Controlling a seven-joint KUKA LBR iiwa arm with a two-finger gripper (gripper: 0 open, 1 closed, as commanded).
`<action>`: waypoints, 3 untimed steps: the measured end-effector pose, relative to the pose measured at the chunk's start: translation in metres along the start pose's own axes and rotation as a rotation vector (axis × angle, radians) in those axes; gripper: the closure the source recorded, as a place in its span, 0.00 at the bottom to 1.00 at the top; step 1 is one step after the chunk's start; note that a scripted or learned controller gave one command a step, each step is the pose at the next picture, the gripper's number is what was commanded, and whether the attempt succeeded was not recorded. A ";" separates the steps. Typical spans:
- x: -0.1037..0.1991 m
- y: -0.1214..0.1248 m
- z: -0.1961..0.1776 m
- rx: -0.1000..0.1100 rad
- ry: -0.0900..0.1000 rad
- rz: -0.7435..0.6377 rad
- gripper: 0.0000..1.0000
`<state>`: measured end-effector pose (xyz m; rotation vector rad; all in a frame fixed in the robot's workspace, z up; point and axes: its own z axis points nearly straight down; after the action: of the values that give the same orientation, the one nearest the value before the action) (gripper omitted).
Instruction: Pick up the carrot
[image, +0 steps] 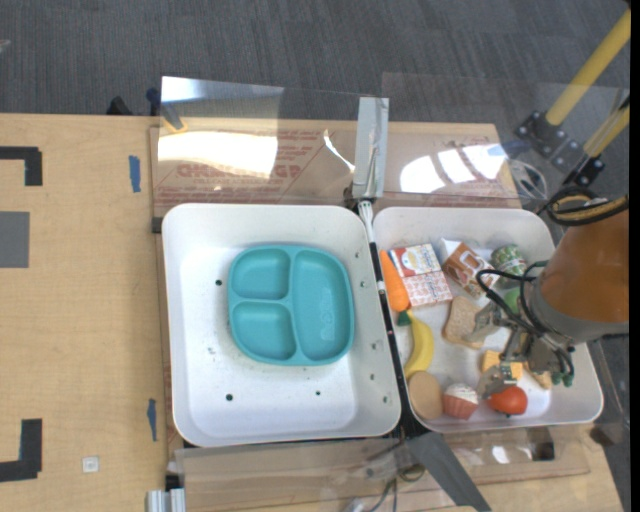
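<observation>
Cardboard sheets cover the bench (70, 330), and on it two shallow white bins sit side by side under the overhead camera. Taking the teal divided plate (292, 304) as the landmark: it lies in the middle of the left bin (190, 400). The carrot (394, 283) rests just past the plate's right side, across the wall between the bins, lying along the left wall of the right bin (580, 400), with a banana (421, 346) just below it and a red-and-white carton (419, 272) touching or nearly touching its right side. Much farther right of the plate, the claw (520, 358) hangs low over a clutter of toy foods near a tomato (509, 400); whether it is wide or narrow, I cannot tell, since cables and wrist hide it.

By my reading, the approach step is in hand and nothing is grasped yet. Next, the claw needs to travel toward the plate, line up with the carrot's length beside the bin wall, and descend without catching that wall.
</observation>
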<state>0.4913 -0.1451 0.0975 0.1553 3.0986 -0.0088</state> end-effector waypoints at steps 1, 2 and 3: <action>0.003 0.019 -0.001 0.005 0.002 0.040 0.00; -0.016 -0.021 0.001 0.000 0.003 0.033 0.00; 0.002 0.015 0.000 0.004 0.000 0.208 0.00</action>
<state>0.4904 -0.1304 0.0975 0.4757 3.0655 -0.0091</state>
